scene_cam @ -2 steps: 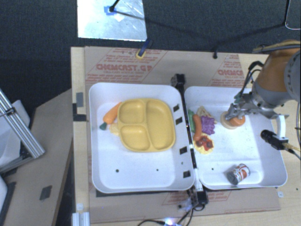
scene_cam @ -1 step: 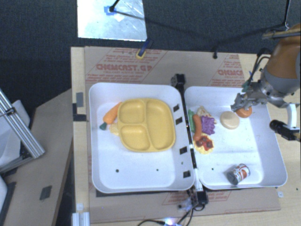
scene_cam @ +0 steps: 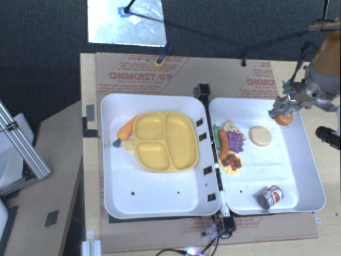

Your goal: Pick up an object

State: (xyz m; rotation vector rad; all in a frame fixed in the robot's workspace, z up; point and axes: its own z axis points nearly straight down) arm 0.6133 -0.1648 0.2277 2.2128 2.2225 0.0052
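Note:
My gripper point(scene_cam: 282, 112) hangs over the far right corner of the right bin point(scene_cam: 309, 164). A small round orange object point(scene_cam: 285, 119) sits at its tip, partly covered by the fingers point(scene_cam: 276, 111), which are shut on it. Further left in this bin lie a pale round biscuit-like disc point(scene_cam: 260, 136), a cluster of toy food with purple grapes point(scene_cam: 235, 141), an orange carrot-like piece point(scene_cam: 222, 139) and a red-and-yellow piece point(scene_cam: 231, 164). A small can point(scene_cam: 270, 197) lies on its side near the front.
The left bin point(scene_cam: 114, 185) holds a yellow divided tray point(scene_cam: 162, 141) with a toy carrot point(scene_cam: 126, 128) against its left side. A black divider point(scene_cam: 210, 148) separates the bins. A dark part point(scene_cam: 328, 136) of the arm juts in at the right edge.

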